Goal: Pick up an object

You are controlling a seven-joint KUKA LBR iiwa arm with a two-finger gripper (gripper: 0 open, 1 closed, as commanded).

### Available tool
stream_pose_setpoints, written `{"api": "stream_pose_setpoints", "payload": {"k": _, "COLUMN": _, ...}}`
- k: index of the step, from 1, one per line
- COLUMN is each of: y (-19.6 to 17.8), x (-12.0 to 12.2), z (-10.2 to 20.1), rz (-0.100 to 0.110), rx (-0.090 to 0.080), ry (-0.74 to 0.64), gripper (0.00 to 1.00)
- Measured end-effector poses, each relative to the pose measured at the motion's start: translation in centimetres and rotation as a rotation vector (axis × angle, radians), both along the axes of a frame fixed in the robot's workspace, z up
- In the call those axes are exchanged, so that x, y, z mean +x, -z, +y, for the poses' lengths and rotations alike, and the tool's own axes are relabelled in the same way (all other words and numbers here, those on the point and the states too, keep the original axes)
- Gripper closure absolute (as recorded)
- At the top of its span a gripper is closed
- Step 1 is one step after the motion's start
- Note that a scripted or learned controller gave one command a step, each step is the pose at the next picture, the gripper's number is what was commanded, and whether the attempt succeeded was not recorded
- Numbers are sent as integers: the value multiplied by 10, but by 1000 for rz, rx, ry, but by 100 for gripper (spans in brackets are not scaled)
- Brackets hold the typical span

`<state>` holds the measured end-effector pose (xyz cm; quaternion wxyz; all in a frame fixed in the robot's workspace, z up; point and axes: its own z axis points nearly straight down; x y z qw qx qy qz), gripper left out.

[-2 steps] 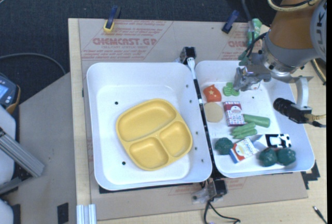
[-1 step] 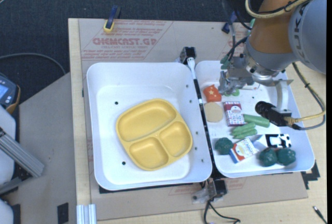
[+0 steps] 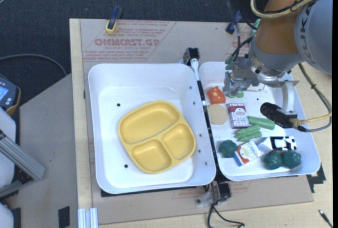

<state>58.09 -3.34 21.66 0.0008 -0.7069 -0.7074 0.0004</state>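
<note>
My gripper (image 3: 234, 88) hangs over the far left part of the right bin (image 3: 311, 161), below the orange-banded wrist. Just left of it lies a red-orange toy fruit (image 3: 215, 95), close to the gripper but apart from it. A beige round piece (image 3: 217, 114) and a small red box (image 3: 237, 115) lie just in front of the gripper. Further forward are green bean pods (image 3: 253, 127), a dark green lump (image 3: 228, 148), a small red, white and blue carton (image 3: 248, 152) and two dark green pieces (image 3: 274, 160) (image 3: 291, 158). I see nothing held.
The left bin (image 3: 105, 84) holds a yellow divided plate (image 3: 157, 136). A black-and-white patterned block (image 3: 283, 143) lies near the right bin's right side. The ridge between the bins (image 3: 203, 111) runs just left of the gripper. A blue-yellow clamp (image 3: 113, 20) sits on the bench's far edge.
</note>
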Motion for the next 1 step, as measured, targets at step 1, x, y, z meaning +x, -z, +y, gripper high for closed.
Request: {"api": "stream_pose_setpoints", "payload": {"k": 1, "y": -2, "x": 2, "z": 2, "rz": -2, "rx": 0, "ry": 0, "gripper": 100}}
